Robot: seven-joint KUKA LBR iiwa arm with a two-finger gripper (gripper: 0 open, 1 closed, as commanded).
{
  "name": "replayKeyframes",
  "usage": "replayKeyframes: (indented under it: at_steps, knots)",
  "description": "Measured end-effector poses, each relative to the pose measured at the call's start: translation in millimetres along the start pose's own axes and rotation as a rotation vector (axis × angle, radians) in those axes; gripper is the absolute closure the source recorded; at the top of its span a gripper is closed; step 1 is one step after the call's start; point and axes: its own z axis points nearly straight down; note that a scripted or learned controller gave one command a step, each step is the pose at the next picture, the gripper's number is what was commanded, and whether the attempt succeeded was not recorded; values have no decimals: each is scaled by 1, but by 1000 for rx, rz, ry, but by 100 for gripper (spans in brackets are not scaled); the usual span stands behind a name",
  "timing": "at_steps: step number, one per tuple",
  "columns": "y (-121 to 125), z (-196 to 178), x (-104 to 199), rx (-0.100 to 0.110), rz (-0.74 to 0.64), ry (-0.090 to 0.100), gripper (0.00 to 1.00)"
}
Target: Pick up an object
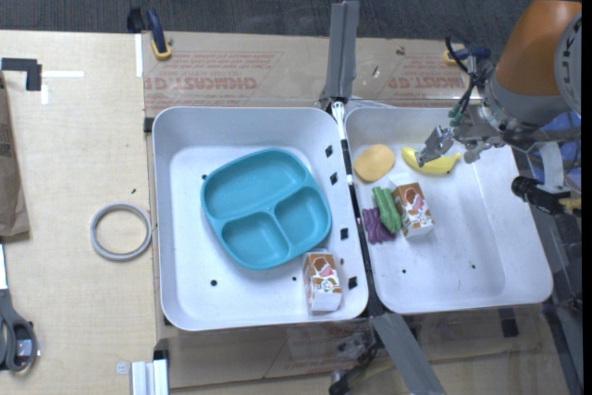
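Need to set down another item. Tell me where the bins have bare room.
Right bin: the near and right floor is bare, beyond the small carton. Its far-left corner is crowded: yellow round piece, banana, green and purple items, with the pincer over the banana. Left bin: the blue divided plate fills the middle; only margins and the near-left corner remain, beside a second carton.

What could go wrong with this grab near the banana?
1. The gripper sits at one end of the banana, not over its middle; a curved fruit pinched at its tip could swivel or slip out.
2. The banana lies close to the right bin's far wall, so the fingers may scrape it.
3. The yellow bun is nearby; a nudged banana could roll into it.
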Motion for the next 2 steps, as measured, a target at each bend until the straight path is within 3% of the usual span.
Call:
replayKeyframes:
  at_steps: [1,2]
  knots:
    - [9,77,45,2,56,0,0]
    - [-32,76,49,2,-38,1,0]
